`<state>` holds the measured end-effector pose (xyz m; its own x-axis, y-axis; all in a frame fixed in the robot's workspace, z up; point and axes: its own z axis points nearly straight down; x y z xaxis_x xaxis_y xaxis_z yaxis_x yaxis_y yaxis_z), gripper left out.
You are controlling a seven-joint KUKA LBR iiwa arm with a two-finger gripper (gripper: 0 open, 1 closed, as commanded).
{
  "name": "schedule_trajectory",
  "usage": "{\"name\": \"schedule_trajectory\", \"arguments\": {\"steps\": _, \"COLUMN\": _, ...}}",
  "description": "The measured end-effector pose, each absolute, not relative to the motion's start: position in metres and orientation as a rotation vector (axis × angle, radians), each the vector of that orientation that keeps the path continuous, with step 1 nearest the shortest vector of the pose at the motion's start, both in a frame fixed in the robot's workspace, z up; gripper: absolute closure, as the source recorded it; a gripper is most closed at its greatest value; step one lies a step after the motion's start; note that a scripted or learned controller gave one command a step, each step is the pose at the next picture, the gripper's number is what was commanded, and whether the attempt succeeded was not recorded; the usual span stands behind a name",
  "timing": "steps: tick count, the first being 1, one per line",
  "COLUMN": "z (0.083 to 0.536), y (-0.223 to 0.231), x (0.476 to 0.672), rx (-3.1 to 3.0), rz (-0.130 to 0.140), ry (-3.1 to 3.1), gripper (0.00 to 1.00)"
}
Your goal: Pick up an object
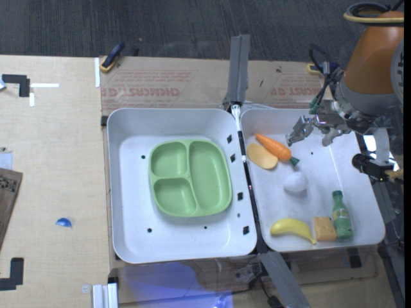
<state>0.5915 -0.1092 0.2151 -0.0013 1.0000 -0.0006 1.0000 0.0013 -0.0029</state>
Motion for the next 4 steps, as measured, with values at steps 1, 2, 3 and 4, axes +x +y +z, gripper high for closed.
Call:
{"name": "schedule_trajectory", "arguments": {"steps": 1, "z": 0.106, "y": -0.099, "x": 0.617, "rx": -2.266, "rz": 0.003, "ry": -2.174, "gripper": 0.00}}
{"name": "schedule_trajectory", "arguments": {"steps": 2, "z": 0.116, "y": -0.101, "x": 0.617, "rx": -2.271, "rz": 0.004, "ry": -2.170, "gripper": 1.00}}
{"name": "schedule_trajectory", "arguments": {"steps": 3, "z": 0.116, "y": -0.101, "x": 0.617, "rx": -2.271, "rz": 0.004, "ry": -2.169, "gripper": 0.00}}
{"name": "schedule_trajectory", "arguments": {"steps": 4, "z": 0.192, "y": -0.066, "x": 0.659, "rx": -2.117, "rz": 0.001, "ry": -2.324, "gripper": 0.00}}
